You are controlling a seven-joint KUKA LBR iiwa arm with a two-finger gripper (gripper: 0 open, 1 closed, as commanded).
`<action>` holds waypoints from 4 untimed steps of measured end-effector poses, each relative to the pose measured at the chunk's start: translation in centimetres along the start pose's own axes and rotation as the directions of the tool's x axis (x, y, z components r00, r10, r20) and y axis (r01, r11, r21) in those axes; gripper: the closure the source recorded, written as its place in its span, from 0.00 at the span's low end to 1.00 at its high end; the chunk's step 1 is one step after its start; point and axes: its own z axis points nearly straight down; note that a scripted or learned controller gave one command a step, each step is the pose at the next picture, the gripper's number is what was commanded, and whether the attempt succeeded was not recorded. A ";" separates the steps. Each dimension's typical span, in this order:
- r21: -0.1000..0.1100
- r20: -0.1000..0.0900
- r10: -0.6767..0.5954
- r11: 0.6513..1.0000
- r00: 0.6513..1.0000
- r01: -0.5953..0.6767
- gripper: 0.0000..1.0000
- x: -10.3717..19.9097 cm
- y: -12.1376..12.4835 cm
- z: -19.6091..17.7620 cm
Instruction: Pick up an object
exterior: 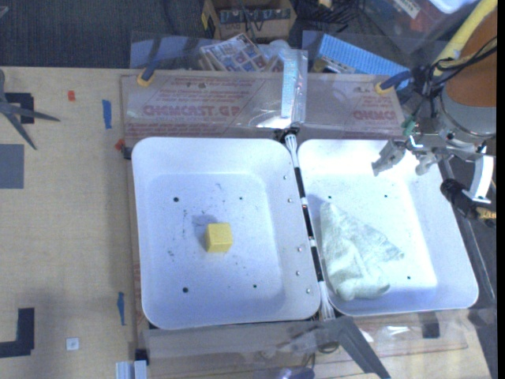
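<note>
A small yellow block lies near the middle of the left bin. A crumpled white cloth rests in the right bin, along its left side and toward the front. My gripper hangs over the back right part of the right bin, above and to the right of the cloth. Its two fingers are spread apart, open, with nothing between them.
Clear plastic panels with red lettering stand behind both bins. The central divider between the bins carries a row of bolts. Wooden bench surface stretches to the left. Cables and a black hose hang by the arm at the right.
</note>
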 end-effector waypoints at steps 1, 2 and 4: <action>-0.001 0.001 -0.109 0.994 0.994 0.109 0.00 -4.1 -3.2 11.3; -0.006 -0.001 0.213 0.977 0.977 -0.213 0.00 2.3 -0.9 13.4; 0.000 0.001 0.436 0.900 0.900 -0.436 1.00 3.6 -1.7 3.6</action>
